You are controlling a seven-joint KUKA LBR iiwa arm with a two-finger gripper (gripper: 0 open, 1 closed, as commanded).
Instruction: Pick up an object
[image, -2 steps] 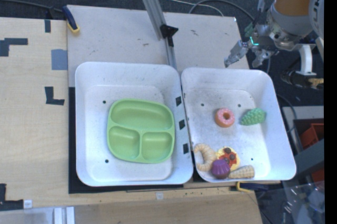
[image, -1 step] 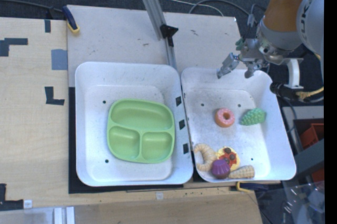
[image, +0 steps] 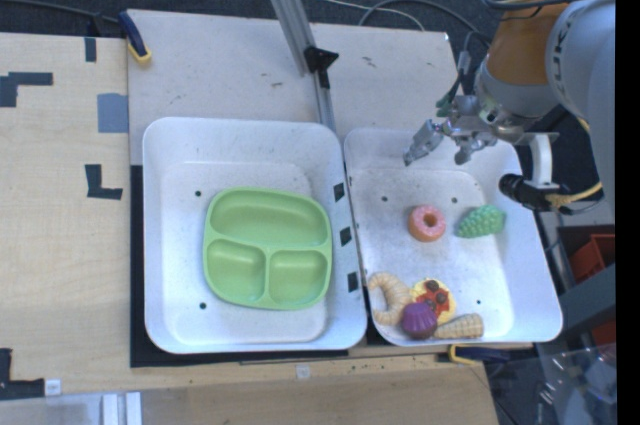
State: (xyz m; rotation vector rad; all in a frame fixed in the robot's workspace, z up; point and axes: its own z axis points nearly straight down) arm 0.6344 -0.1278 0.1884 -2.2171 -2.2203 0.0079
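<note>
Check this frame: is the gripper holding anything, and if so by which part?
Nothing is held. The gripper hangs open over the far end of the right bin, apart from the pink donut and green grapes nearer the camera.

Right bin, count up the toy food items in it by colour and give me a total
Pink: 1, the donut
Green: 1, the bumpy grape-like piece
Purple: 1, the round piece
Tan: 2, the twisted piece and the cone
Yellow with red: 1, the flat piece
Total: 6

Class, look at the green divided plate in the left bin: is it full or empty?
Empty. The green divided plate shows bare green in all three compartments; the toy food lies in the right bin.
</note>
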